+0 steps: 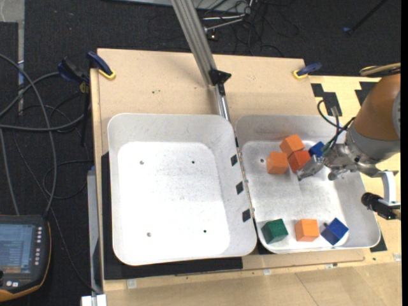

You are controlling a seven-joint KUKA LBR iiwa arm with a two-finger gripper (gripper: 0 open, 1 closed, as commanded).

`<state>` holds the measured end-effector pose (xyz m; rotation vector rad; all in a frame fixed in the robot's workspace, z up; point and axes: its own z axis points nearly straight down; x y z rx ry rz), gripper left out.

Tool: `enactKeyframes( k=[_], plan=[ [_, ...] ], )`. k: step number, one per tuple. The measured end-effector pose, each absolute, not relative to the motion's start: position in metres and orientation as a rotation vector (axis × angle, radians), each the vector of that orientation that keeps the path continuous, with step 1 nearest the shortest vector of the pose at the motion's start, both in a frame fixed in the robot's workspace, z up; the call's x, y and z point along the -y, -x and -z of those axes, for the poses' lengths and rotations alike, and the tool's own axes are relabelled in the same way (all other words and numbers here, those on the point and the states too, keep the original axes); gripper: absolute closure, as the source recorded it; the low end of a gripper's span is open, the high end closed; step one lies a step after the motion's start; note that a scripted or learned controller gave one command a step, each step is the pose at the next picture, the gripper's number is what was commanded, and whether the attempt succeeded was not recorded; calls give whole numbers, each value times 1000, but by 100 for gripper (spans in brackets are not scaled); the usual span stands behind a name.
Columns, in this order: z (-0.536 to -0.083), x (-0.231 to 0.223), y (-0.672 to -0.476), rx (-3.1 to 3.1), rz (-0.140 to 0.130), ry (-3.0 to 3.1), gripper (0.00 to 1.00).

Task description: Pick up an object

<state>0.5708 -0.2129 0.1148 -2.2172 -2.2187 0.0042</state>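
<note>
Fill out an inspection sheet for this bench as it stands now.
Surface: wooden bench bearing left bin and right bin.
Job's things: in the right bin, three orange blocks clustered at the far end with a blue block; green block, orange block and blue block along the near wall.
Clutter: nothing seen.
Grippers: gripper beside the orange cluster; grasp unclear.
Cables: black cables on the floor, left.
Surroundings: handheld pendant, blue clamps.

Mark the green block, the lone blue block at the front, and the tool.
green block [275, 230], camera view, top face.
blue block [334, 231], camera view, top face.
tool [307, 171], camera view, fingertip end.
</note>
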Motion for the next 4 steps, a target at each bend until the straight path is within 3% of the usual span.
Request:
enactKeyframes(
  k=[1, 3, 4],
  plan=[
    [-129, 214, -573, 2224, 1, 2224, 100],
    [-237, 212, -564, 2231, 5, 2224, 100],
    [-268, 212, -565, 2229, 3, 2222, 100]
  ],
)
